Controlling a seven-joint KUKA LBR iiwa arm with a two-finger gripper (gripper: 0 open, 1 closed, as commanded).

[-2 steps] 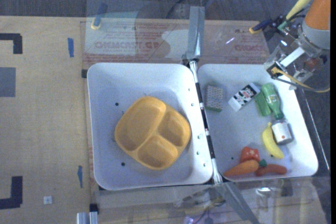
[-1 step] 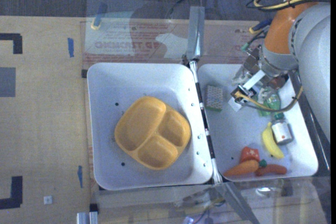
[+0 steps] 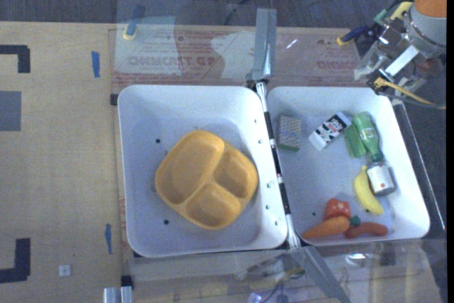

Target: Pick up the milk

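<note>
The gripper (image 3: 386,71) is seen at approx. 2 o'clock of the frame, just outside the top-right corner of the right bin (image 3: 418,220), w/ nothing visibly between its parts; whether it is open or closed can't be told from this angle. The arm (image 3: 431,0), w/ its orange band, is seen above it at the frame's right edge.

The milk (image 3: 330,130), a small white carton w/ black cow-type patches, is found lying in the right bin's upper half, at approx. 8 o'clock from the gripper and well apart from it. A green bottle (image 3: 362,135) is laid just beside it at 3 o'clock, a grey sponge-like block (image 3: 289,132) at 9 o'clock near the bin's left wall. Lower down, a banana (image 3: 366,194) and a small can (image 3: 381,179) are seen touching; a carrot (image 3: 328,227), a red pepper (image 3: 338,208) and a red chili-like item (image 3: 367,229) are grouped at the bin's 6 o'clock.

In the left bin (image 3: 138,110), a yellow divided plate (image 3: 206,179) is placed approx. centrally.
</note>
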